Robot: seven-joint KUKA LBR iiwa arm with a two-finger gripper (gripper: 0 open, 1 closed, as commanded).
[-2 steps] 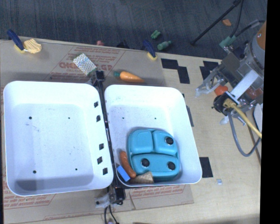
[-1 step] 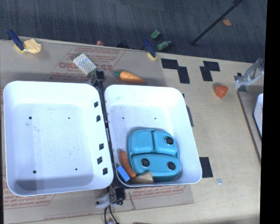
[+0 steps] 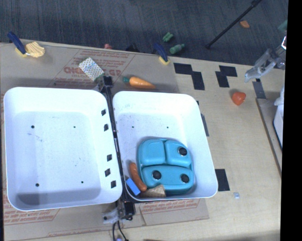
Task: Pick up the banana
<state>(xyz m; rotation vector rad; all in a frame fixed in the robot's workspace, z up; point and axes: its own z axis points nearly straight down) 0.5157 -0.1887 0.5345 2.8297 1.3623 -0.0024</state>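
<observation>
White bins, two: left bin (image 3: 12,137), right bin (image 3: 202,139). Grey pincer (image 3: 264,64) sits at the far right edge, over the bench, outside both bins and tilted down-left; open or closed, cannot tell. One blue tray (image 3: 165,166) in the right bin, with one orange stick (image 3: 134,171), one blue block (image 3: 133,186) and one brown wedge (image 3: 156,191) at its near-left side. One carrot (image 3: 140,82) lies beyond the bins. One banana (image 3: 35,50), small and yellow, lies on cardboard past the left bin's far-left corner, well apart from the pincer, across the whole bench.
</observation>
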